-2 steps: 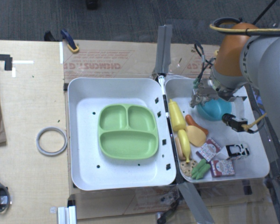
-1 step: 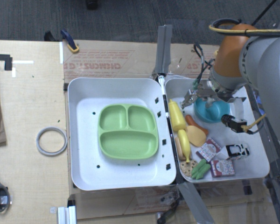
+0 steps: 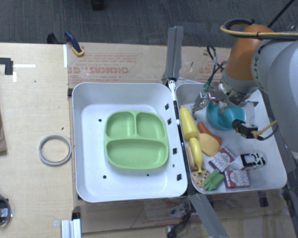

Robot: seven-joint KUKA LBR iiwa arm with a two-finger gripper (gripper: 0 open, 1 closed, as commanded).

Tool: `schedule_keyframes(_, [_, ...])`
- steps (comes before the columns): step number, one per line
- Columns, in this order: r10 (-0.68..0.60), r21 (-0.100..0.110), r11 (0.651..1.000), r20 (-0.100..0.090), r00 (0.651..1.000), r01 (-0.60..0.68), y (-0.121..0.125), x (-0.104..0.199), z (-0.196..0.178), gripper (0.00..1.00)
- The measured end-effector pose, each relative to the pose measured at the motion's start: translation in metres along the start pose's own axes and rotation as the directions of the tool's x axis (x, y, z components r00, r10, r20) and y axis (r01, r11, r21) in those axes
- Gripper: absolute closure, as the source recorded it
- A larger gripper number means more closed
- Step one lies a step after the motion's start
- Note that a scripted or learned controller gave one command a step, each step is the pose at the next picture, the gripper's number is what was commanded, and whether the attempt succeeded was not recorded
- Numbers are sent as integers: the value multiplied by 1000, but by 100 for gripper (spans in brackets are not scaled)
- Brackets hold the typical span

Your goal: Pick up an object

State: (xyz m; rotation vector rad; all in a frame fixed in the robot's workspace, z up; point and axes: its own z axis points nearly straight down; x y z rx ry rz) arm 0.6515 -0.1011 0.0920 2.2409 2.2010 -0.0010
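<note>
A green tray [image 3: 136,140] sits in the left bin [image 3: 84,148]. In the right bin [image 3: 268,180], the gripper [image 3: 208,98] hangs over a teal cup [image 3: 223,117]; can't tell how its jaws stand. The cup looks light, stiff and slick, so grab its rim.

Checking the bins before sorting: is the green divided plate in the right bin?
No, the green divided plate lies in the left bin.

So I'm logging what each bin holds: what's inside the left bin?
The left bin holds one green divided plate lying flat near its middle, with three compartments that look bare. White floor with small dark holes shows around it. Whatever lies under the plate is covered.
</note>
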Motion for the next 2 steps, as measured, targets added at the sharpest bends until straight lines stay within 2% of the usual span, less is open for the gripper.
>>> schedule_keyframes(1, [0,-1,1000,3,1000,0,1,-2,-12,100])
schedule_keyframes(2, [32,2,999,1,999,-32,6,56,-99,100])
